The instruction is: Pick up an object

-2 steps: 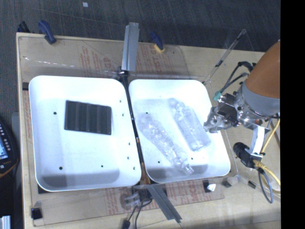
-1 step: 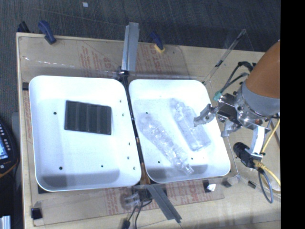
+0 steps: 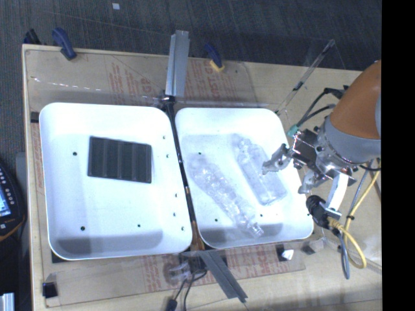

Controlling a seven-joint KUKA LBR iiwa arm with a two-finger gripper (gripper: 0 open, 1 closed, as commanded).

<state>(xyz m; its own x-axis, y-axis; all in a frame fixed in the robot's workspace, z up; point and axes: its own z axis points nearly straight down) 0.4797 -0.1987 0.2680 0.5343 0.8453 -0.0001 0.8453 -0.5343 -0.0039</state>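
Two clear plastic bottles lie in the right bin point(image 3: 194, 125). One bottle point(image 3: 258, 168) runs from the middle toward the right wall; the other bottle point(image 3: 224, 194) lies slantwise toward the front. A dark ribbed rectangular block point(image 3: 120, 159) lies flat in the left bin point(image 3: 58, 193). My gripper point(image 3: 290, 172) hangs over the right bin's right rim, open, its fingers spread with nothing between them. One fingertip point(image 3: 271, 164) sits just above the right end of the nearer bottle.
The grey arm with its orange band point(image 3: 360, 105) comes in from the right, with yellow and black cables point(image 3: 347, 232) hanging by the bin's front right corner. A metal bar point(image 3: 176, 63) stands behind the gap between the bins. Blue clamps point(image 3: 65, 44) hold the bench's back edge.
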